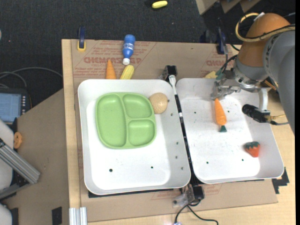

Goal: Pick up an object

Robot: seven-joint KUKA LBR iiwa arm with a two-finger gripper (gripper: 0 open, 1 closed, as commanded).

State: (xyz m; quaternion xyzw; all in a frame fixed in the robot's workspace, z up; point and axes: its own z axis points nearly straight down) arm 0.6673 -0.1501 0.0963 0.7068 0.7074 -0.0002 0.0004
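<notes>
Carrot is recorded lying in the upper part of the right-hand bin, just below the gripper, whose jaw state cannot be told; nothing is seen lifted, so the pickup is judged not yet done.

The grey arm reaches in, gripper seemingly angled downward
</notes>
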